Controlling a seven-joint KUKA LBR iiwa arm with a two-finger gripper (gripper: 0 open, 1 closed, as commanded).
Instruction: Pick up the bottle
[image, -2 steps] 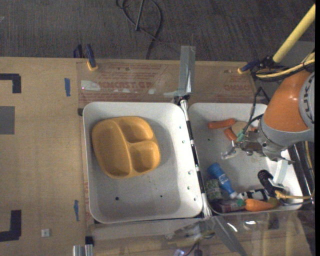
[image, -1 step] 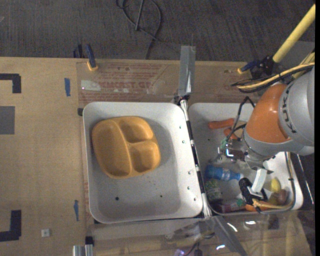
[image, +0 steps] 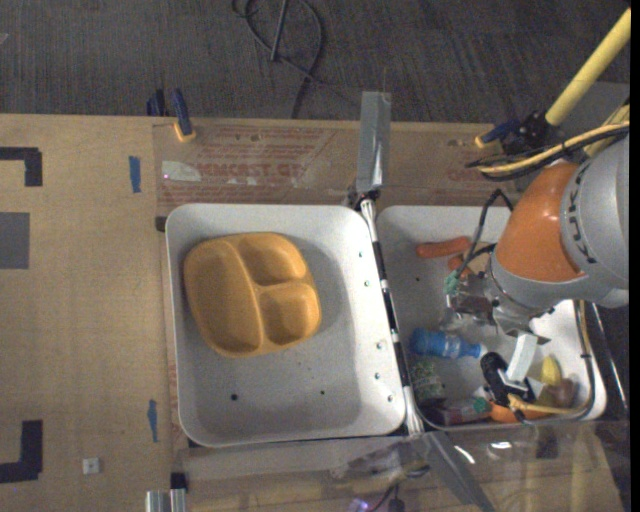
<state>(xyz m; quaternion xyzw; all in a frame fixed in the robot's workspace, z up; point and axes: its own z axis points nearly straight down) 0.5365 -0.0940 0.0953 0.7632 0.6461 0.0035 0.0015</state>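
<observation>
The bottle is blue with a paler cap end. It lies on its side in the right bin, near the bin's left wall, pointing left to right. My gripper hangs under the orange-banded wrist, just above and to the right of the bottle and close to its right end. From this view, nothing can be made out between the gripper's tips, and the bottle rests on the bin floor.
An orange carrot-like piece lies at the back of the right bin. A small green can, a pink-and-dark stick, an orange item and a yellow item crowd the front. A yellow divided plate sits in the left bin.
</observation>
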